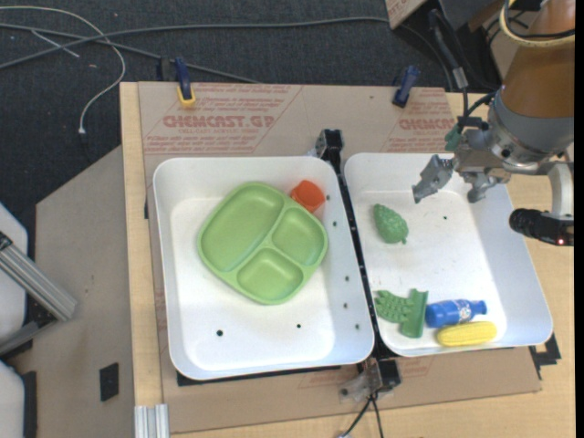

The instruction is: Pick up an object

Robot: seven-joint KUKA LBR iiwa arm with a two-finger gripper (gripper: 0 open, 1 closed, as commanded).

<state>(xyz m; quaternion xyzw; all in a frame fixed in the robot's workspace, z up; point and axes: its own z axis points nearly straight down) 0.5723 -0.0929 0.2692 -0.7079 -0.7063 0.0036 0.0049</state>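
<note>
My gripper hangs over the far part of the right bin, its two grey fingers spread open with nothing between them. A green bumpy toy lies just below and left of the fingers. Along the near edge of the same bin lie a green comb-like toy, a blue bottle and a yellow corn-like piece. In the left bin sits a green divided plate with an orange piece at its far right edge.
A black divider runs between the two bins. Clamps hold the cardboard base at the back. A black fitting juts in at the right bin's right rim.
</note>
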